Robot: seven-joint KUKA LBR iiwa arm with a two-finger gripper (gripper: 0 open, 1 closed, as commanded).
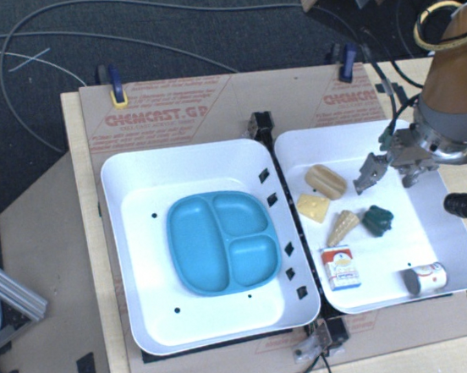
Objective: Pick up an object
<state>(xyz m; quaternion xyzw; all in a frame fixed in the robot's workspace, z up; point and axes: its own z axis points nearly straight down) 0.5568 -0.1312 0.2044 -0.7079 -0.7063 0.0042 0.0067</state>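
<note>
The right bin [444, 230] holds several small items: a tan bread roll [325, 179], a pale yellow wedge [313, 207], a beige cone [342, 228], a dark green lump [378, 218], a red-and-white box [340, 266] and a small white can [425, 277] lying on its side. My gripper [388, 176] hangs over the upper part of this bin, above the green lump and right of the bread roll. Its fingers stand apart, open, with nothing between them.
The left bin [133, 203] holds a blue divided plate [222, 241]. Black clips run along the seam between the bins [282, 218]. The arm's grey body [453, 101] covers the right bin's far right corner. Cables trail over the dark floor behind the bench.
</note>
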